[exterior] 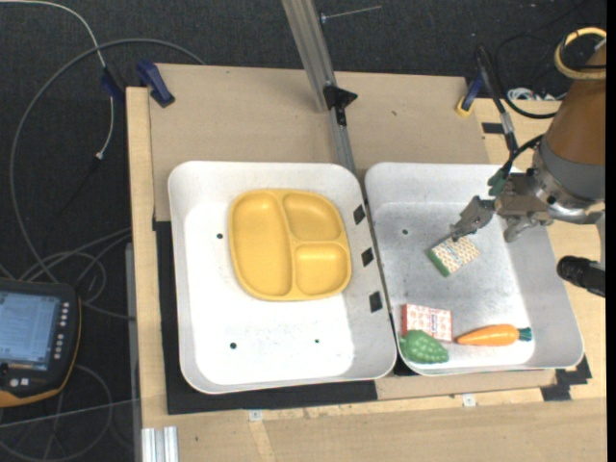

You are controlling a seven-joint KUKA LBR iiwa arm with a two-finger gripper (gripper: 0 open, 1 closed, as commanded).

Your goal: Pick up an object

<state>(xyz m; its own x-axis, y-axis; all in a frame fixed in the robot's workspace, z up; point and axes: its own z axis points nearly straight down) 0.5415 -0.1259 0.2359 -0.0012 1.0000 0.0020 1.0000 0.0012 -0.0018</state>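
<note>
Grey jaws [491, 221] spread wide over right bin [414, 186], holding nothing, just above patterned sponge [454, 255]

In the right white bin [539, 287] we see four small things. A flat patterned packet with a green end [454, 255] lies tilted near the middle of this bin. At the bin's front edge lie a red-and-white printed packet [426, 320], just in front of it a green leafy toy vegetable [424, 348], and, to their right, an orange toy carrot [493, 335] on its side.
</note>
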